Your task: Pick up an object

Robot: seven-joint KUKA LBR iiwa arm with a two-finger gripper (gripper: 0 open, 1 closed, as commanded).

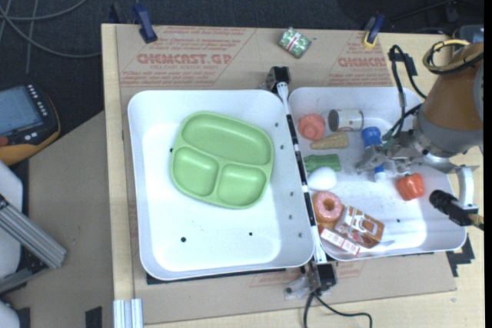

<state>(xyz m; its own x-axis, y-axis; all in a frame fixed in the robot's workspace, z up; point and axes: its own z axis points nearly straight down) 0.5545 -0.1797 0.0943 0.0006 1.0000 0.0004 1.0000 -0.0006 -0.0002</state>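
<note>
- We took the task's thing to be any loose item in the right bin (442,238), which sat toward the right edge of the surface (192,50); none looked lifted.
- The hand (382,162) hung low in that bin's middle, with a blue object (371,136) just beside it on the far side and an orange object (410,186) just beside it toward the near right corner.
- We could not tell how the hand stood, and we saw nothing clearly between its fingers.
- Along the bin's left wall lay a pink round piece (311,126), a tan stick (330,141), a green piece (322,162), a white egg shape (321,179) and a pink-iced doughnut (328,207); a grey can (346,119) lay near the far wall and a printed packet (355,230) near the front.
- The left bin (154,188) held a green divided plate (221,159).
- We judged the pick not yet made: closing on something and lifting it remained.
</note>
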